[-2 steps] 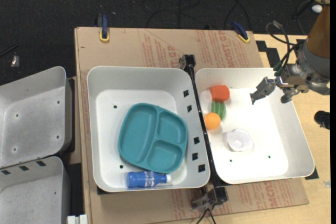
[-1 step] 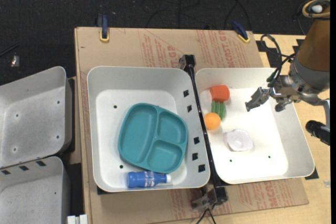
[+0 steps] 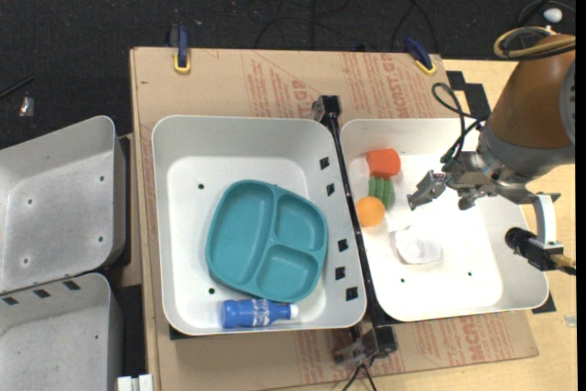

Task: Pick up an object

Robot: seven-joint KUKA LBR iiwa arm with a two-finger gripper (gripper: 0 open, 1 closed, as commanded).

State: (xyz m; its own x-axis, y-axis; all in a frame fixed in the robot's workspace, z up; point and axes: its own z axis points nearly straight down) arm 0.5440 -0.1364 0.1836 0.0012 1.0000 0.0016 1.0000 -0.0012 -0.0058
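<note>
White bins on a cardboard-covered table [image 3: 247, 78], with the end effector [image 3: 446, 190] poised over the right bin [image 3: 476, 288].

Grey fingers are seen spread apart above the right bin's floor, with nothing between them; whether they touch the floor cannot be told. Four objects are grouped to the left of the end effector in this bin: an orange-red block [image 3: 385, 162] near the back, a green item [image 3: 382, 189] just in front of it, an orange ball [image 3: 370, 211] touching or just beside the green item, and a white crumpled object [image 3: 417, 248] lying nearest, just below and left of the fingers. A teal divided plate [image 3: 266, 240] and a blue bottle [image 3: 256, 313] on its side are held in the left bin [image 3: 183, 197].
</note>
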